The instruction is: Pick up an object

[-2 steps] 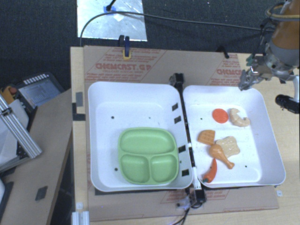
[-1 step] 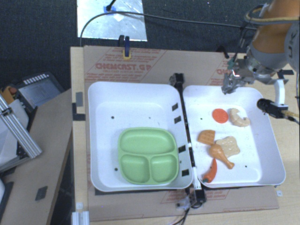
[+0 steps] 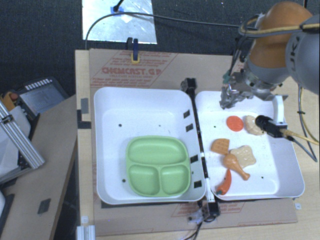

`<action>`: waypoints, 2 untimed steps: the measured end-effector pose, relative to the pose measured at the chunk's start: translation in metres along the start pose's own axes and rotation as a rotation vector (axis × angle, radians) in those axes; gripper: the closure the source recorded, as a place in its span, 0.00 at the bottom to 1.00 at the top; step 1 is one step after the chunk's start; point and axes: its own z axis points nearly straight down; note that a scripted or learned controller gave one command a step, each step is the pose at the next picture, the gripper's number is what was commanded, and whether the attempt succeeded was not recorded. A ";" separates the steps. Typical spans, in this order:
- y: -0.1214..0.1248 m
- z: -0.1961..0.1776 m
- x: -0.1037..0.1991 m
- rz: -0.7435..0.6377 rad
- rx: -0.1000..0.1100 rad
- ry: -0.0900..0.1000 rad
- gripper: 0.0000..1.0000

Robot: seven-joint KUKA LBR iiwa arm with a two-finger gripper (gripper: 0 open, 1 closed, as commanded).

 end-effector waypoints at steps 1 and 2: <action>-0.011 0.013 0.058 -0.001 0.000 0.001 1.00; -0.030 0.017 0.119 -0.002 0.000 0.001 1.00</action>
